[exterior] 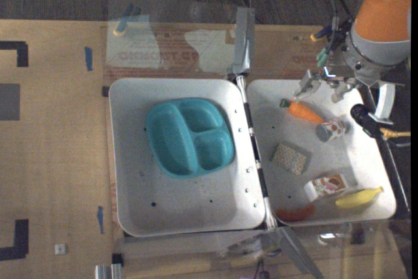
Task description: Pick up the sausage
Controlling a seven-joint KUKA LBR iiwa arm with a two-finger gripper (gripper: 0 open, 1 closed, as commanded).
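Note:
The sausage [295,212] is a dark red, curved piece lying in the front left corner of the right bin [372,147], against its front wall. My gripper [323,88] hangs over the far part of that bin, just above and behind the orange carrot [305,112]. It is well away from the sausage. Its two fingers stand apart, open, with nothing between them.
In the right bin lie a small grey can [330,131], a speckled cracker-like square [290,158], a small carton [326,185] and a yellow banana [358,198]. The left bin [130,199] holds a teal divided plate [189,136]. A metal divider [251,140] separates the bins.

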